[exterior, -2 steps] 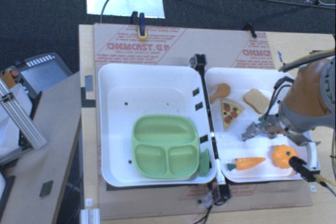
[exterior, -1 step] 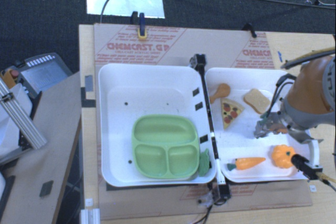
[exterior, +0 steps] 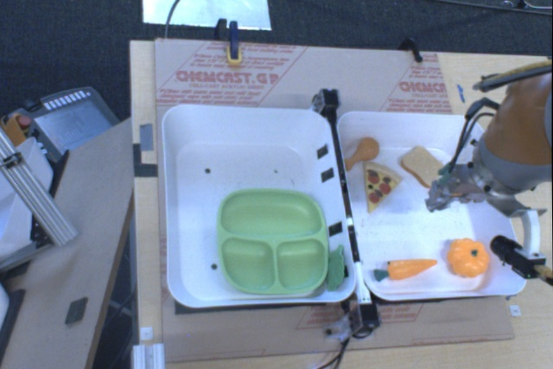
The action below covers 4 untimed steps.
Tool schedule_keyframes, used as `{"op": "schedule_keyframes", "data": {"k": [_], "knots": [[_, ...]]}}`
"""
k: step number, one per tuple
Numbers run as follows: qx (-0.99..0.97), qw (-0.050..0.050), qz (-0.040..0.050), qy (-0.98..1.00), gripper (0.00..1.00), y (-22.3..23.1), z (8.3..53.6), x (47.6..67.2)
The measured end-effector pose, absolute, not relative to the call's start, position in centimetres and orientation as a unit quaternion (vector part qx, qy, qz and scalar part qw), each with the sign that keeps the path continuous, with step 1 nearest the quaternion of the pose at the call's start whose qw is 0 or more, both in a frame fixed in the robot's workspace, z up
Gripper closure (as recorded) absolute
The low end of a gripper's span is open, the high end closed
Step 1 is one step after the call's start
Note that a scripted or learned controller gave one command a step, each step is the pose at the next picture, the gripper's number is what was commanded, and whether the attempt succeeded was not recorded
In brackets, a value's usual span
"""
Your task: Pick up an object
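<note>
Two white bins sit side by side: the left bin (exterior: 186, 186) holds a pale green divided plate (exterior: 272, 242), with a darker green scrap (exterior: 336, 270) at its 3 o'clock edge. In the right bin (exterior: 406, 225), a tan drumstick (exterior: 361, 151) lies at 11 o'clock, a light brown slice of toast (exterior: 421, 165) at 12, and a pizza slice (exterior: 378, 185), yellow with red dots and a brown crust, just below the drumstick. An orange carrot (exterior: 406, 269) with a green tip lies at 6 o'clock, an orange pumpkin (exterior: 467, 257) at 5. The arm (exterior: 518, 134) is grey with an orange band; the gripper (exterior: 442, 196) is dark grey. Beneath the bins lies tan cardboard (exterior: 285, 73) with red lettering, on dark blue carpet (exterior: 69, 4)
</note>
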<state>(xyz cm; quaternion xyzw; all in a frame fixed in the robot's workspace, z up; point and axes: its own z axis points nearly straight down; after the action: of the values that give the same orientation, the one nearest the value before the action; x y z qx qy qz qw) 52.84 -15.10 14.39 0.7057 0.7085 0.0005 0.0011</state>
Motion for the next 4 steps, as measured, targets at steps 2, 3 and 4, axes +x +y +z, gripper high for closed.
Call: {"op": "schedule_keyframes", "data": {"k": [2,3,4], "knots": [[0.705,0.002,0.0013,0.709,1.0,-14.3,24.6,53.7],[0.705,0.001,0.0007,0.709,1.0,-10.0,23.8,55.0],[0.704,0.001,0.0015,0.71,1.0,-5.5,24.3,56.4]]}}
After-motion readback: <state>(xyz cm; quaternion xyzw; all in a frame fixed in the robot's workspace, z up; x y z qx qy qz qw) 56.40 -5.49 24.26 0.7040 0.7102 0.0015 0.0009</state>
